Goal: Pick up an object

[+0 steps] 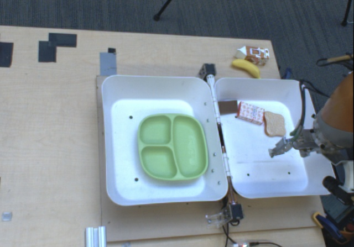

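In the right bin a slice of toast lies near the far right. A red-and-white patterned packet rests just left of it. A small brown block sits by the bin's far left wall. My gripper hangs over the right bin's middle right, just on the near side of the toast and apart from it. The grey arm with its orange band comes in from the right edge.
The left bin holds a green three-compartment plate. On the bench beyond the right bin lie a toy banana and a small carton. A cable runs along the right bin's right rim.
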Tool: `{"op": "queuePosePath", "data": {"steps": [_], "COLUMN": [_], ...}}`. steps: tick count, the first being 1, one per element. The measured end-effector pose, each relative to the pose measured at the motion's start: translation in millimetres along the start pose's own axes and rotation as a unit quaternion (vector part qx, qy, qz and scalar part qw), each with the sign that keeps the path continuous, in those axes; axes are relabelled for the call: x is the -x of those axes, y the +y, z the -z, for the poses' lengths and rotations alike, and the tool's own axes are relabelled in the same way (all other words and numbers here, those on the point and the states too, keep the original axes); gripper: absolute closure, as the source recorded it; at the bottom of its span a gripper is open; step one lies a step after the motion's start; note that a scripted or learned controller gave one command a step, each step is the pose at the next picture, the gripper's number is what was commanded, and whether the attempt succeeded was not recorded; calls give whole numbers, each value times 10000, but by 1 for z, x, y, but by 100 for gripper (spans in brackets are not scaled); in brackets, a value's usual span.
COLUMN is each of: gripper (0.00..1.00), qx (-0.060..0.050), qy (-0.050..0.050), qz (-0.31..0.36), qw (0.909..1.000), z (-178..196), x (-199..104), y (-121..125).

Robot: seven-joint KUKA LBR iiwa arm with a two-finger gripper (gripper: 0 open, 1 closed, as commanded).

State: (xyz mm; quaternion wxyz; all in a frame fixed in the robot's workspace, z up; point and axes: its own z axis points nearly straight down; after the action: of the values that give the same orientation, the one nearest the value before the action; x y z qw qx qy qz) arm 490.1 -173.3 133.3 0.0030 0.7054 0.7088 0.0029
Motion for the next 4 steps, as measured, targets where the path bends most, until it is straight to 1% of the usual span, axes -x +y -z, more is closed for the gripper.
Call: {"op": "queuePosePath", "data": {"steps": [1, 2, 3, 4], "gripper": [0, 100, 0, 100], "qx": [-18, 8, 8, 23], "qy": [-5, -7, -8, -7], "qz": [-8, -3, -1, 8], "qw": [10000, 10000, 10000, 10000], "z": [-46, -34, -34, -24], "x": [-23, -23, -23, -24], "y": [-2, 0, 0, 1]}}
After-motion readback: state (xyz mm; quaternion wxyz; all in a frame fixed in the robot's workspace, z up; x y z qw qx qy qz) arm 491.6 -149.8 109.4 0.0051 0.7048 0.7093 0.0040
